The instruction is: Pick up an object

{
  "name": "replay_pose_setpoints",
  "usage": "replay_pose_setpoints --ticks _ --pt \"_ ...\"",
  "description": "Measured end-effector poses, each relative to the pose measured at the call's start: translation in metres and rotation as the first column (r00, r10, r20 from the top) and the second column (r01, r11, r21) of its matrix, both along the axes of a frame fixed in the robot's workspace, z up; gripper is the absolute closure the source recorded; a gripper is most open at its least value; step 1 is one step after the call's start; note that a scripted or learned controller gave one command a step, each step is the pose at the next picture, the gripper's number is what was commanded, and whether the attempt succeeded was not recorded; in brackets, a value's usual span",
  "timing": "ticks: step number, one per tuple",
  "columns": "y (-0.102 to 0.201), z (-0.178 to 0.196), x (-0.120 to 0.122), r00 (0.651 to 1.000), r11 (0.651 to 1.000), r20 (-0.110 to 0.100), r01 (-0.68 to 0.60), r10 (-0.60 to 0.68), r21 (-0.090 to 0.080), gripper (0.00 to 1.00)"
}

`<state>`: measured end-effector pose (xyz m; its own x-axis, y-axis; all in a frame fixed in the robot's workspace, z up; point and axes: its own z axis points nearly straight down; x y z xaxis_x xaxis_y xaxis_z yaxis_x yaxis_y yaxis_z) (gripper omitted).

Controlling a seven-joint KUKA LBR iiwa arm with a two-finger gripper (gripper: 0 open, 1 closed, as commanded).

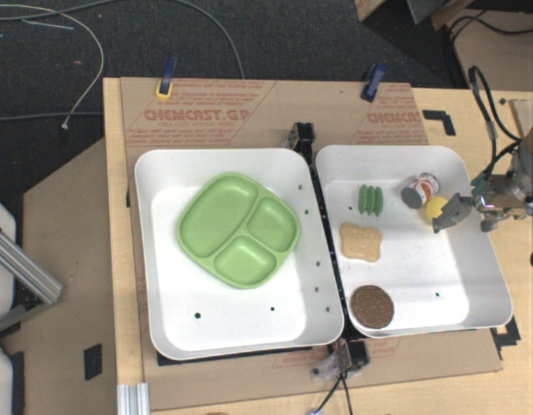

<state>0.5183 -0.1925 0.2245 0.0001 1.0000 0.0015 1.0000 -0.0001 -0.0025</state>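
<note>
— Where are the objects lying for you?

— You are seeing them in the right bin (pixel 482 305): a green piece (pixel 370 200), a tan slab (pixel 361 242), a brown disc (pixel 371 306), a can (pixel 419 189) and a yellow piece (pixel 435 207). A green plate (pixel 238 230) is sitting in the left bin (pixel 162 318).

— And the gripper (pixel 469 212)?

— It is hanging at the right bin's right rim, just beside the yellow piece. Whether it is gripping anything, you cannot tell.
</note>
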Motion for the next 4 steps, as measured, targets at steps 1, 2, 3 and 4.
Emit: replay_pose_setpoints --ticks 1,2,3,4 --pt "0.000 0.001 0.000 1.000 1.000 0.001 0.000 0.000 0.000 0.00" --pt "-0.007 -0.044 0.005 1.000 1.000 0.000 0.000 0.000 0.000 0.00" --pt "-0.005 -0.107 0.008 1.000 1.000 -0.005 0.000 0.000 0.002 0.00" --pt "-0.004 -0.142 0.008 1.000 1.000 -0.003 0.000 0.000 0.002 0.00"
